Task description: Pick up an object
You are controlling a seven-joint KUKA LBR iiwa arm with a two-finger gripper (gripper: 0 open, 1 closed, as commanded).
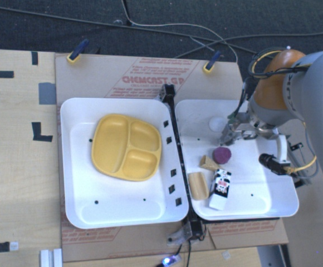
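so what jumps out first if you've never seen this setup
The yellow divided plate in the left bin catches the eye first. Next is the grey arm with its orange band, its end effector hanging low in the right bin just above a purple ball. Below the ball lies a cow-print carton.

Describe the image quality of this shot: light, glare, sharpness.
Camera view: even overhead light, soft short shadows beside the yellow tray; the white bins are bright, nearly washed out; the gripper is slightly blurred; the whole frame is mildly soft and grainy.
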